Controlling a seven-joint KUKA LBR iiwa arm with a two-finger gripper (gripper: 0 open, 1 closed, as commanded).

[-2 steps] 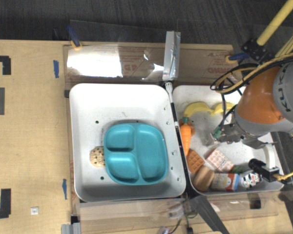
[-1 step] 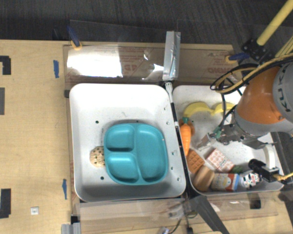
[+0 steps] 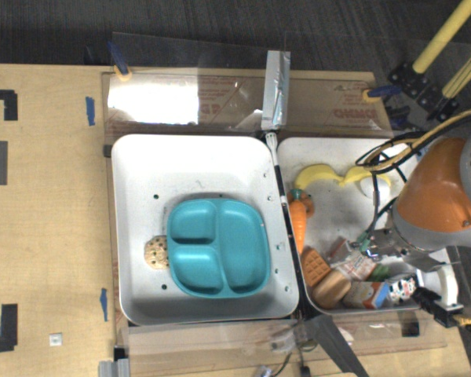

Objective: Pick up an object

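status: pick not done yet, nothing visibly lifted | arm (image 3: 436, 191) down over right bin (image 3: 334, 159), end effector (image 3: 373, 246) low near front edge among snack packets (image 3: 361, 269); can't tell its state | waffle (image 3: 315, 265), carrot (image 3: 299, 220), banana (image 3: 323, 176) lying in right bin | left bin (image 3: 141, 163): teal tray (image 3: 217, 246), cookie (image 3: 155, 251) | left: grip, lift

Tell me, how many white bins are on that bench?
2. The left bin holds a teal divided plate and a cookie; the right bin holds the toy food, under the arm.
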